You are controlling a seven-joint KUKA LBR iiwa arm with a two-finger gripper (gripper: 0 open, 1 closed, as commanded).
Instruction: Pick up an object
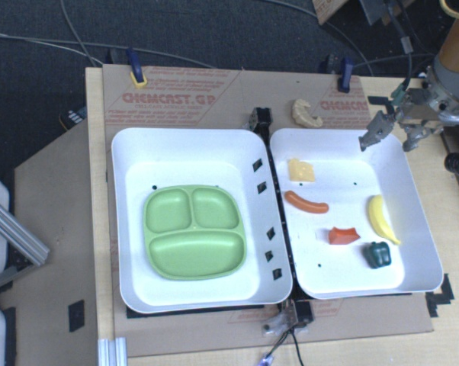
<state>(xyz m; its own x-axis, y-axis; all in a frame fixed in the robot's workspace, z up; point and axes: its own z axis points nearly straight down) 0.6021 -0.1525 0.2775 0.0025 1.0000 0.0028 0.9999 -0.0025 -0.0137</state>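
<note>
Two shallow white bins sit side by side on the surface (pixel 77 204), a sheet of tan board clamped at its far edge by two blue clamps (pixel 137 72). The left bin (pixel 130 151) holds a green divided plate (pixel 194 232) with three compartments, lying flat near the middle of the bin. The right bin (pixel 412 227) holds five small toy foods. A yellow cheese wedge (pixel 301 171) lies toward the far left of that bin. Just nearer the camera is an orange-red sausage (pixel 306 202), lying at a slight slant. A red pepper piece (pixel 343 235) lies near the bin's middle, apart from the sausage. A banana (pixel 381 218) lies lengthwise along the right side, and a dark green bell pepper (pixel 378 255) sits just beside the banana's near end. Outside the bins, on the board beyond the right bin's far rim, rests a beige curved piece (pixel 306 113), perhaps a toy pastry.

The end effector (pixel 391 132) hangs over the far right corner of the right bin, above the rim and well apart from all the foods. Its two fingers (pixel 373 134) are spread wide with nothing between them. The grey arm (pixel 449 82) reaches in from the right edge.
</note>
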